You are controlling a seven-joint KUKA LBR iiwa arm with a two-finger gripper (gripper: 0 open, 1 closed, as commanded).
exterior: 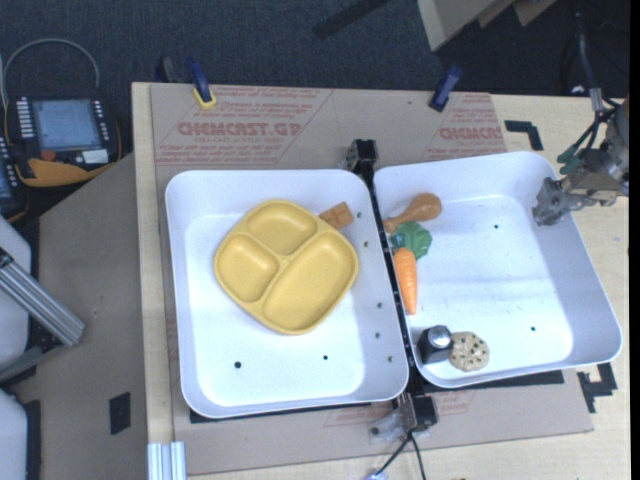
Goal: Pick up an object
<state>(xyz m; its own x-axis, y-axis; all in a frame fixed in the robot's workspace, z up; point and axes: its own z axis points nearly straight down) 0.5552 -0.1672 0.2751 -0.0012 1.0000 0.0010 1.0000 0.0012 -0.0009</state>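
Note:
The left bin (200, 298) holds a yellow divided plate (287, 265) with a small brown block (337, 215) at its upper right edge. Along the left wall of the right bin (560, 298) lie a tan drumstick-shaped piece (415, 209), an orange carrot with a green top (405, 268), a small black-and-silver object (435, 343) and a cookie (468, 351). My gripper (553, 205) hangs at the right bin's upper right rim, far from all of these, with nothing seen between its fingers.
A cardboard sheet (300, 118) covers the bench under both bins, held by blue clamps (203, 86) at the back. A black bracket (362, 154) sits between the bins at the back. A teach pendant (62, 133) lies off to the left.

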